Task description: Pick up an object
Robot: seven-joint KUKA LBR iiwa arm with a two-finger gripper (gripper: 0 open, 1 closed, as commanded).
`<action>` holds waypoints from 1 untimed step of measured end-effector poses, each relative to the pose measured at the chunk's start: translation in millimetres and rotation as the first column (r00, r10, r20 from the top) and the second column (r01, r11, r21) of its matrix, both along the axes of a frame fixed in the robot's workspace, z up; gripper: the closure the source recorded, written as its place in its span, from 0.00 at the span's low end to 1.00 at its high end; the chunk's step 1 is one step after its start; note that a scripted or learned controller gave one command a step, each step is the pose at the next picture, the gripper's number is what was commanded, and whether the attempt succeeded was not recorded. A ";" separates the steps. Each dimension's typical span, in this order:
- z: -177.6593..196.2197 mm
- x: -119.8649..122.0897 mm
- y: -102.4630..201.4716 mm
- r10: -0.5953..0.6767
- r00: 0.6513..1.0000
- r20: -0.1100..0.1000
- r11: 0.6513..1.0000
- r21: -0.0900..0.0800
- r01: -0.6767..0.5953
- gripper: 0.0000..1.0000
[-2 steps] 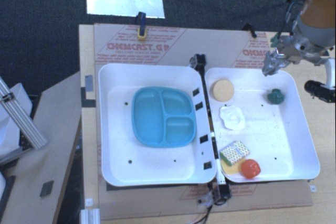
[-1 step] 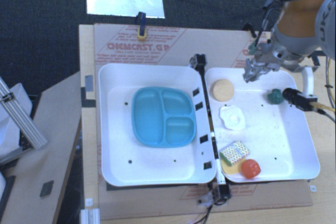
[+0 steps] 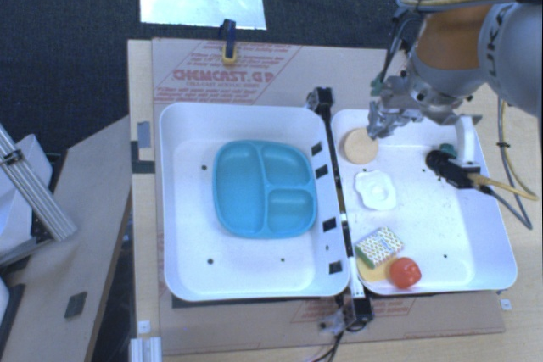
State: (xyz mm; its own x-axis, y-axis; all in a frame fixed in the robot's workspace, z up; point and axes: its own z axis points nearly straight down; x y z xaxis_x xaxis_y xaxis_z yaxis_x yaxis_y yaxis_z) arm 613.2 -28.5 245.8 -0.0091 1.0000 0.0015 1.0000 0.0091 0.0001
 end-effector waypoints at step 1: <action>3.1 -27.1 45.7 -0.001 1.000 -0.001 1.000 -0.001 0.001 1.00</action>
